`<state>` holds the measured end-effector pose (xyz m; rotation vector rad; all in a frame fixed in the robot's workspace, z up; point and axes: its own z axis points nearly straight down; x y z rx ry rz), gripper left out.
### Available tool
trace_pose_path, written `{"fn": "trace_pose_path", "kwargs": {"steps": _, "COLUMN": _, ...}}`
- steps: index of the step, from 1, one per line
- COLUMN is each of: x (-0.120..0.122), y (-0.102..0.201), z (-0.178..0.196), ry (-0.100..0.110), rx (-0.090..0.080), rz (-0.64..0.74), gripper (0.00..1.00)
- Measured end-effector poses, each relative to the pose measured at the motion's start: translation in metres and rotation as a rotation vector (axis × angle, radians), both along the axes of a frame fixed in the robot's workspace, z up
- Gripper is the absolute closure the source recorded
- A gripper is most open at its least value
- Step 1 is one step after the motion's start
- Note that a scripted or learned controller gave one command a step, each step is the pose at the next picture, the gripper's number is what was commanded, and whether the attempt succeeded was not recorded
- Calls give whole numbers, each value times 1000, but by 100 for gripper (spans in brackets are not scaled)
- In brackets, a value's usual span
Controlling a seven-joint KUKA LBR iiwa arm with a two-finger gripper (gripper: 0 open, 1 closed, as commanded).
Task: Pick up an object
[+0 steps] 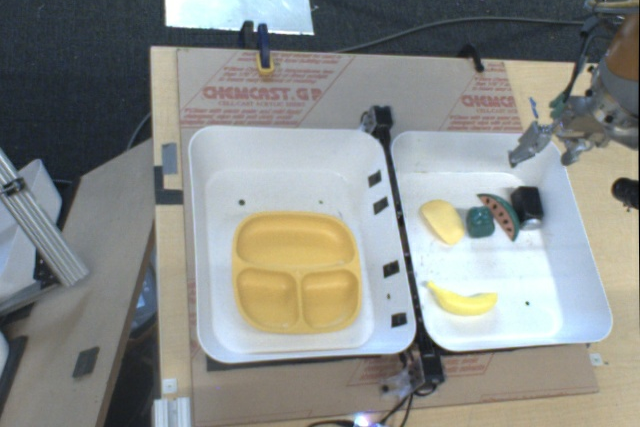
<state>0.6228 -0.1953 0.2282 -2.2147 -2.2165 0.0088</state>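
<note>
Camera view shows the right bin [575,300] with the gripper [548,147] above its far corner, fingers spread and empty. Below lie a banana [461,300], lemon [441,221], watermelon slice [498,213] and small black block [527,204]. Best choice: the banana, lying apart; descend centred across it.

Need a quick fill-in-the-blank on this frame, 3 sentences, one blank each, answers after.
1. The yellow divided tray sits in the ___ bin.
2. The banana lies in the ___ bin.
3. The hand hovers above the far edge of the right bin, holding ___.

Missing words: left; right; nothing
</note>
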Motion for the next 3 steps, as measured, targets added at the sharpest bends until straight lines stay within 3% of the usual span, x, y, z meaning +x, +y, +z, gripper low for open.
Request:
{"fn": "trace_pose_path", "kwargs": {"steps": 1, "x": 3, "y": 1, "z": 8, "ry": -12, "rx": -3, "rz": 3, "gripper": 0}}
{"fn": "trace_pose_path", "kwargs": {"steps": 3, "x": 7, "y": 0, "z": -115, "ry": -13, "rx": -4, "rz": 2, "gripper": 0}}
